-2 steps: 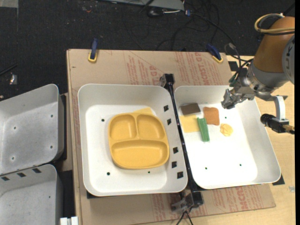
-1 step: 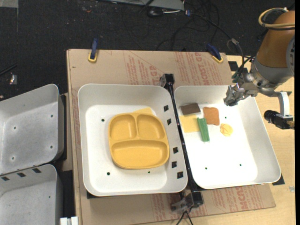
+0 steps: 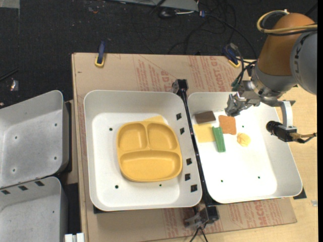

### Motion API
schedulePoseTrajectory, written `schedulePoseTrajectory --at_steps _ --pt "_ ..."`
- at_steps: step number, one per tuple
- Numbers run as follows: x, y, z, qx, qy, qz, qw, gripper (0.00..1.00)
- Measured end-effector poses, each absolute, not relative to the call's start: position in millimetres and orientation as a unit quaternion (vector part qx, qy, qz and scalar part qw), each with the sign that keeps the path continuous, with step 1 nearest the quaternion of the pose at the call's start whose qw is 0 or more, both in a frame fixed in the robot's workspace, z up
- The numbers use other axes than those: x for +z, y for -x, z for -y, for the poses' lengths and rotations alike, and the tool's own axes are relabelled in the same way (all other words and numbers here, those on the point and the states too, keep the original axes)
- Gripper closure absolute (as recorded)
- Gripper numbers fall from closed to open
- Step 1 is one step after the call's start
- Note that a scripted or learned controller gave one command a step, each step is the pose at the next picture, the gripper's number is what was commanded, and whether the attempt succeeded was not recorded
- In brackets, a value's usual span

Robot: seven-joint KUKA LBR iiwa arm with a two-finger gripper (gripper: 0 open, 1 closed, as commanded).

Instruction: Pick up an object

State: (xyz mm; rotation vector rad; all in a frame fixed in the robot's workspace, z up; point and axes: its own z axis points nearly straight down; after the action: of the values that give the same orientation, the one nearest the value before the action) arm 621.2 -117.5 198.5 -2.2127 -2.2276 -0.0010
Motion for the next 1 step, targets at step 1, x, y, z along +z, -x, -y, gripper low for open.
schedulePoseTrajectory --at_steps 1 --pt "214.8 -614.2 60.9 -0.0006 0.704 0.71 0.001 1.0"
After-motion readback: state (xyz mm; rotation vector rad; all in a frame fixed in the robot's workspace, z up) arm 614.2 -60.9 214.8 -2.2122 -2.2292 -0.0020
